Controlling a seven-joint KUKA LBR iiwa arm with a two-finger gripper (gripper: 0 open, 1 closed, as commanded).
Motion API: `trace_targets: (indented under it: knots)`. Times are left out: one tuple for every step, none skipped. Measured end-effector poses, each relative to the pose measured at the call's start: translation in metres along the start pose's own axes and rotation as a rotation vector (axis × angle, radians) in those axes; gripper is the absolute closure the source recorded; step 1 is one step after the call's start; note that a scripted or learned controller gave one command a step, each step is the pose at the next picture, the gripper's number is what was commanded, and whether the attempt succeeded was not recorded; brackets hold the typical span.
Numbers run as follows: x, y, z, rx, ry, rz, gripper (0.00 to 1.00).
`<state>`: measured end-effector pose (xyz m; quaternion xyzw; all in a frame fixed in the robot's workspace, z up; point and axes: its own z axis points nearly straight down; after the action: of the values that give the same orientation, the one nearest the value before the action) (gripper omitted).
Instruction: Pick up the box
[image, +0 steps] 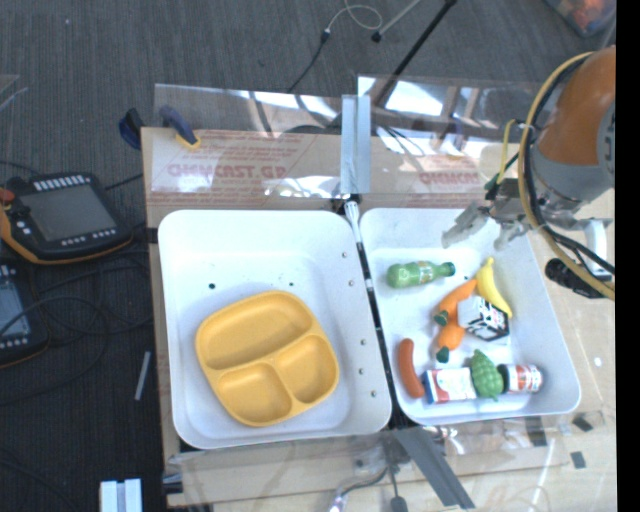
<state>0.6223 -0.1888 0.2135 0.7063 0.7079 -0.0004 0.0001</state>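
- White plastic forms both shallow bins; in the camera view I see the left bin (180, 300) holding a yellow divided tray (266, 356) and the right bin (400, 235) holding all the small items.
- I take the box (487, 318) to be the small white and black carton lying mid-right in the right bin, touching the near end of the banana (492, 284) and just right of the carrot (455, 300).
- Other contents: a green bottle (420, 272) toward the far side, a red sausage (407, 366) at the near left, and a labelled bottle (480, 381) along the near wall with a green toy (484, 374) lying on it.
- The gripper (484, 222) hangs over the far right part of the right bin, its two fingers spread apart with nothing between them.
- The gripper is apart from the box, on its far side, with the banana between the two.
- My judgement: the step in hand is the approach; no grasp has begun.
- Next move, as I judge it: travel toward the near side until centred over the box, then descend with the fingers straddling it, clear of the banana and carrot.
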Motion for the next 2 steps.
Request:
trace_targets:
  knots:
    - [0.087,-0.019,0.108,0.001,-0.002,0.174,0.0]
    - [0.082,0.035,0.122,0.008,-0.009,0.369,0.0]
